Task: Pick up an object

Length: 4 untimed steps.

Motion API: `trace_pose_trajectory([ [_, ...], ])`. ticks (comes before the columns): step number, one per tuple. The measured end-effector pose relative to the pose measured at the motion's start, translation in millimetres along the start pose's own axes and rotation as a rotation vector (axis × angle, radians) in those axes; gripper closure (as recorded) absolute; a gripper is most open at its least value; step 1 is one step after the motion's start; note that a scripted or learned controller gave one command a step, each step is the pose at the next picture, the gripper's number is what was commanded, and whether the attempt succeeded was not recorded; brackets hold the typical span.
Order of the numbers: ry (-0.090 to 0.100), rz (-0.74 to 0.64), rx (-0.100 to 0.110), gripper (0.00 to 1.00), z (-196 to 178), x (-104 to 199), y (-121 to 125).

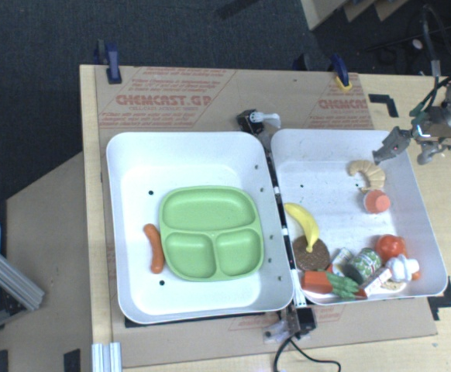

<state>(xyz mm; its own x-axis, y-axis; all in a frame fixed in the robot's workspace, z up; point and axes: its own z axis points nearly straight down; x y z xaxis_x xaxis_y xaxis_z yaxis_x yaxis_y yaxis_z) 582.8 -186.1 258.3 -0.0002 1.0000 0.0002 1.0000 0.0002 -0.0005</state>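
Note:
My gripper (409, 149) hangs above the far right corner of the right bin (318, 149), open, with nothing between its fingers. Just below and left of it lies a tan croissant (367, 173), and beneath that a pink-orange round piece (376, 201). A yellow banana (303, 222) lies by the bin's left wall. At the near end a brown cookie (312, 256), a carrot (330, 283), a green can (363, 264), a red tomato (390, 246) and a small white bottle (401, 271) are heaped together.
The left bin (132, 177) holds a green divided plate (210, 232) and an orange sausage (155, 248) to its left. A black and white clip (256, 120) sits at the far end of the joint between the bins.

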Motion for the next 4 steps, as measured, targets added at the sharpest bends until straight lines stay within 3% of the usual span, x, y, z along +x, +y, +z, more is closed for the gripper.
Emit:
trace_pose_trajectory([
  [1,0.002,0.004,0.011,0.00,131.2,-39.1,4.7],
  [2,0.004,-0.002,0.006,0.00,177.1,-7.6,-4.6],
  [3,-0.002,0.000,-0.004,1.00,161.8,-10.2,-2.1],
  [4,0.004,-0.015,-0.016,1.00,66.5,111.4,66.0],
])
